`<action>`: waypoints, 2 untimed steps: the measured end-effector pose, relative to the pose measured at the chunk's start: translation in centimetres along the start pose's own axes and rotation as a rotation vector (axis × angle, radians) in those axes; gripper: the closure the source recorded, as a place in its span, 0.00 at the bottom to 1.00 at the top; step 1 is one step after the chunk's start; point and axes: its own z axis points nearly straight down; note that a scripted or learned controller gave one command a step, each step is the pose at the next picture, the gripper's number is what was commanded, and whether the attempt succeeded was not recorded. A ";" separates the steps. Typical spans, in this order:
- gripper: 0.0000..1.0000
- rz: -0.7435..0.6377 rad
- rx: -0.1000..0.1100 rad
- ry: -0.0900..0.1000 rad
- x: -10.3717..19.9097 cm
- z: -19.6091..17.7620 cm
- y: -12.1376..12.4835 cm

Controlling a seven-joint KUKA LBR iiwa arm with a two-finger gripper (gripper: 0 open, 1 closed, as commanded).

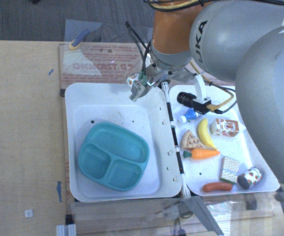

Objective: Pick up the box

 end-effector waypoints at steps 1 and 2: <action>1.00 0.004 -0.001 -0.001 -4.4 -1.9 -3.4; 1.00 0.004 0.003 0.002 -4.3 0.4 -3.2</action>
